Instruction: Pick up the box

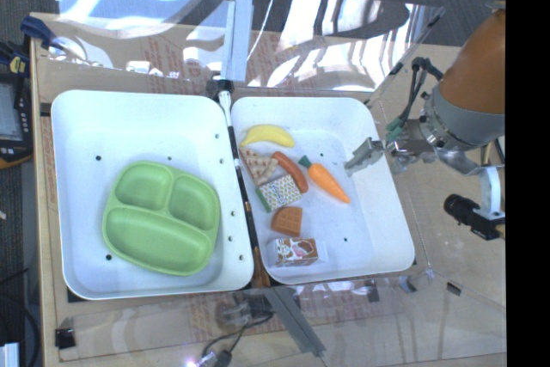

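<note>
- Fingers (pixel 364 155) hung at the right bin's (pixel 387 228) right side, and I couldn't tell their state.
- Box (pixel 296 251) lay low in that bin, near the front wall.
- Risk: a wafer (pixel 288 221) just above it could get nudged or grabbed instead.

Two shallow white plastic bins (pixel 77 185) hold a light green divided plate (pixel 161 217), a yellow banana (pixel 267 135), an orange carrot with a green top (pixel 326 181) and a red-brown sausage (pixel 291 171). A small cardboard box (pixel 296 251) bears a white, red and brown print, near a brown-orange waffle piece (pixel 288 221) and a green-edged block with a white chequer pattern (pixel 277 191). The grey arm with an orange band (pixel 478 69) ends in a grey metal gripper (pixel 364 155).
</note>
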### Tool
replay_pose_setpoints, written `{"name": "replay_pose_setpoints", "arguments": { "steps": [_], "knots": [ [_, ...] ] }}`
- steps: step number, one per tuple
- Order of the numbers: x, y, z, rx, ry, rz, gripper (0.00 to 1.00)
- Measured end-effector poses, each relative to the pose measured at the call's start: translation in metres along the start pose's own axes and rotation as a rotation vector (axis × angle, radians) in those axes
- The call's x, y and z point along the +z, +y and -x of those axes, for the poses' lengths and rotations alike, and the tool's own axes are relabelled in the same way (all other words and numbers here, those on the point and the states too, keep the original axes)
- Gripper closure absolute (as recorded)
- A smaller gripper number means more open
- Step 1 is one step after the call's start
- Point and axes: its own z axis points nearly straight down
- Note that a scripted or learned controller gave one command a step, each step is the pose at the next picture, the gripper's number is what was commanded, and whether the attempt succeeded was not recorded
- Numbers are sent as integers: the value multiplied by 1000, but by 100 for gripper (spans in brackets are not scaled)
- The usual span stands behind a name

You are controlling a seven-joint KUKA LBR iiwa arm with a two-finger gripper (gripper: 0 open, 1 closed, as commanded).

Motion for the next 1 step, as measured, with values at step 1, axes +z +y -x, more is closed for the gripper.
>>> {"name": "replay_pose_setpoints", "arguments": {
  "steps": [1],
  "knots": [
    [66,32,-75,-11,-1,-3,0]
  ]
}}
